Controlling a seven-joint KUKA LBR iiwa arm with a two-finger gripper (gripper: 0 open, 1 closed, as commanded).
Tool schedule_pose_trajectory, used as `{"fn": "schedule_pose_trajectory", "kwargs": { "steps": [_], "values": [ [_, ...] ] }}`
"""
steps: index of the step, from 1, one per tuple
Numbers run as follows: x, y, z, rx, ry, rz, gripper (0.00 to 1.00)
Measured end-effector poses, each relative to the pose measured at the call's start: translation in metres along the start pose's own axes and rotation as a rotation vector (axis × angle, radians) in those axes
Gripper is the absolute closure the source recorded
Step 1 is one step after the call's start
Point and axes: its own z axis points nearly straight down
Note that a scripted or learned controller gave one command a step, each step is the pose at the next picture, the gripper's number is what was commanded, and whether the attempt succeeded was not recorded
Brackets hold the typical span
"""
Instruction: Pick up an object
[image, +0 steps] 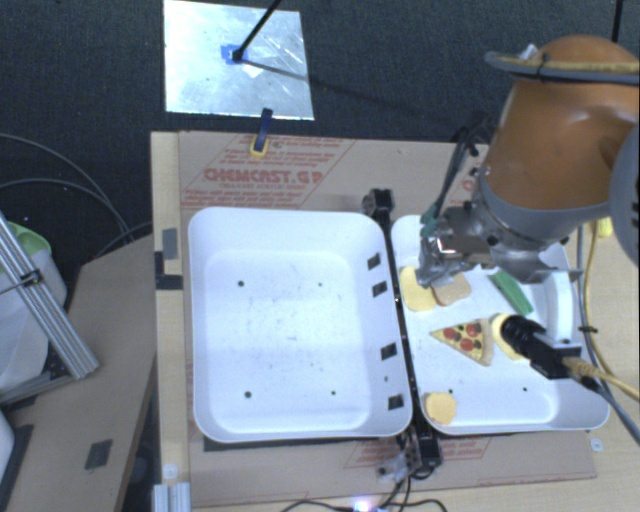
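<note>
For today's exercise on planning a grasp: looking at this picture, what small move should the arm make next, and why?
Probably a short, straight descent. The hand sits in the right-hand white bin, directly over the pale yellow and tan flat toy food pieces by the divider, and nothing visible shows a piece gripped yet.

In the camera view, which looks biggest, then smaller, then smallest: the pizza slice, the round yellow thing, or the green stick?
1. pizza slice, looks biggest.
2 and 3. green stick and round yellow piece look about alike; the arm hides part of the stick, so I won't rank them.
</note>
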Motion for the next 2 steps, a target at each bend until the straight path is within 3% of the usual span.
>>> {"fn": "schedule_pose_trajectory", "kwargs": {
  "steps": [2],
  "values": [
    [0.007,-0.002,-0.036,0.004,0.000,0.010,1.00]
  ]
}}
